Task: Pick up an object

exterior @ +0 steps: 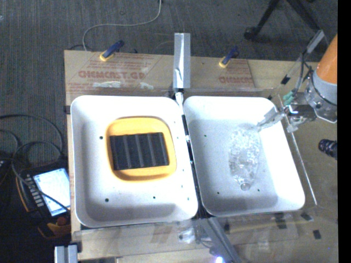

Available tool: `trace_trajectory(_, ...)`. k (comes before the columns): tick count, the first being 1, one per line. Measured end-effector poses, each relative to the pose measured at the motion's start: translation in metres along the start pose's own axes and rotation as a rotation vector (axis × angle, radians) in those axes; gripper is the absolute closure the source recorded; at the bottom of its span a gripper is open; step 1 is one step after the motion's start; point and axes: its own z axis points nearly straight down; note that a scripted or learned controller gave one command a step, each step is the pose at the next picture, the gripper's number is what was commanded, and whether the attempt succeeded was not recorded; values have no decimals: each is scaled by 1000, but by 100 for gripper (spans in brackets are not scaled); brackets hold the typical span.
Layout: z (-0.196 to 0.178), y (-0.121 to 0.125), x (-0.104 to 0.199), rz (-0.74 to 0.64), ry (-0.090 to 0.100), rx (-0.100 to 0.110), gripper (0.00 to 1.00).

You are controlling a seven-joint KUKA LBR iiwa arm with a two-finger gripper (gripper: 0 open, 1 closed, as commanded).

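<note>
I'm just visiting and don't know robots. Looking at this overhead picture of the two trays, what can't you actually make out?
- The clear plastic object in the right bin: transparent against white, so its exact shape and edges are unclear.
- The gripper at the right bin's upper right corner: small and blurred, so its state is unclear.
- The arm: cut off by the picture's right edge.
- The yellow tray in the left bin: its dark ridged insert is too blurred to identify.

Two blue-and-yellow clamps point(111, 50) point(228, 56) sat on the far edge of the cardboard-covered worktop point(131, 74). A metal post point(181, 62) stood between the bins. On the dark carpet point(44, 15) lay a thin cable point(131, 22), a handheld pendant with a lit screen point(48, 190), and an office chair base point(279, 7).
</note>
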Motion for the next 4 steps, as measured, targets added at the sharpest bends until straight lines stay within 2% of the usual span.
trace_trajectory(1,75,-37,19,111,0,1,0)
trace_trajectory(2,174,-5,40,-34,-2,-6,0)
trace_trajectory(3,178,54,-8,9,-1,-14,0)
trace_trajectory(4,180,116,-21,68,18,17,0)
